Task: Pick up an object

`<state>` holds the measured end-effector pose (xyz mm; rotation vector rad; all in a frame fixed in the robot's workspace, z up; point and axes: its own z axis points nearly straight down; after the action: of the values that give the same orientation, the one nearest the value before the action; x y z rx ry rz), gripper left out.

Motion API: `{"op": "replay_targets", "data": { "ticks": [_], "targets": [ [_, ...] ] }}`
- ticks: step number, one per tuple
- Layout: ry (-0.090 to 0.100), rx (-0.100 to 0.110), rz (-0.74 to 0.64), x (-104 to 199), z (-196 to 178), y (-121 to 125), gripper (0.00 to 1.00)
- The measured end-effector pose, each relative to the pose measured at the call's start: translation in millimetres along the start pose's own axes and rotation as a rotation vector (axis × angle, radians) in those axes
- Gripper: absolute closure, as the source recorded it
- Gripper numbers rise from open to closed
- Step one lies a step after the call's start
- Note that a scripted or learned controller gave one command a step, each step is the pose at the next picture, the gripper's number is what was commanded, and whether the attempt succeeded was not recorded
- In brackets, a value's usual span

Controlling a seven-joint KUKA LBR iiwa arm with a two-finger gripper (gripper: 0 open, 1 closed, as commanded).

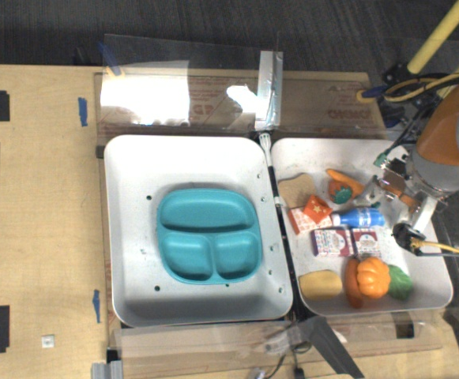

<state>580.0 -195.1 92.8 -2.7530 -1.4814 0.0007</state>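
Note:
The right bin (442, 290) holds several small toy items. An orange carrot (344, 180) with a teal tip lies near the middle, and a blue bottle (363, 218) lies just below it. A red box (316, 210), a purple and white carton (331, 242), an orange pumpkin (369, 278), a green piece (401, 283), a yellow lump (321, 283) and a flat brown piece (295, 188) also lie there. My gripper (387, 181) hangs over the bin's right side, just right of the carrot and above the bottle. I see nothing in its grasp.
The left bin (126, 172) holds a teal divided plate (208, 234). A clear plastic sheet and a metal post (269, 89) stand behind the bins. Yellow and blue cables (419, 85) trail at the upper right by the arm. Brown bench board lies to the left.

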Motion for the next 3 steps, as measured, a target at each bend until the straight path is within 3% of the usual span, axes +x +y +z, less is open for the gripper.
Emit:
{"op": "replay_targets", "data": {
  "ticks": [1, 2, 3],
  "targets": [
    [-0.025, 0.006, 0.445, 68, 3, 32, 0.00],
    [0.000, -0.017, 0.773, 52, -60, 32, 0.00],
    [0.003, -0.020, 0.773, 41, -154, 66, 0.00]
  ]
}}
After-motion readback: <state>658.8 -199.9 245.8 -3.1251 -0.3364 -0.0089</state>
